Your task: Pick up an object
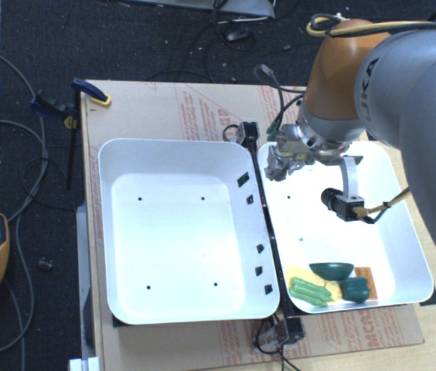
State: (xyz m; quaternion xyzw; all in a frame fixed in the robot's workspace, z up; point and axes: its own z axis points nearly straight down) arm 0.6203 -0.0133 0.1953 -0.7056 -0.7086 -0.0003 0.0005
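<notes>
We are at the reaching step: our gripper (pixel 286 163), whose grip state we cannot tell, hangs over the right bin's (pixel 403 207) far end, so next we descend toward the green toys (pixel 332 281) near its front.

You look down from one fixed camera above the worktop (pixel 172 107), tilted at a slant. It sits far enough back to take in both white bins (pixel 179 230) and surrounding floor, while the arm (pixel 372 68) enters from your right.
</notes>
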